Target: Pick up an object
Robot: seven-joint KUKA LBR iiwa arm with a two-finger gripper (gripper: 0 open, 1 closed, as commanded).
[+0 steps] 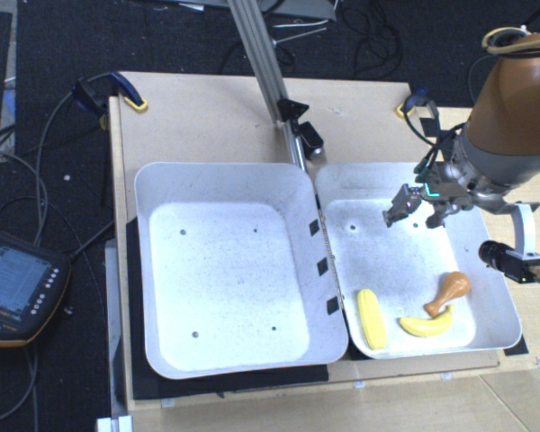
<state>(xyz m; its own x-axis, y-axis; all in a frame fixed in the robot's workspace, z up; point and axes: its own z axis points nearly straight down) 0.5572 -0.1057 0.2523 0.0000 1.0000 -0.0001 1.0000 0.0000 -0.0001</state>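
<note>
Your gripper [416,207] hangs spread and empty over the right bin [378,183]. Bring it down squarely onto the yellow corn cob [371,319], clear of the banana [425,326].

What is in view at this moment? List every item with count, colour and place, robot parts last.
bins: 2, white, side by side on the bench; left bin, right bin
corn cob: 1, yellow, near front of the right bin
banana: 1, yellow, front of the right bin, right of the corn cob
chicken drumstick: 1, orange-brown, right bin, just above the banana
bench: 1, light wood, under both bins
clamps: 2, blue and yellow, at the bench's back corners
metal pole: 1, grey, slanting down to between the bins
handheld controller: 1, dark, on the floor at left
arm: 1, grey with orange band, from the right
pincer: 1, dark, above the right bin's back part
</note>
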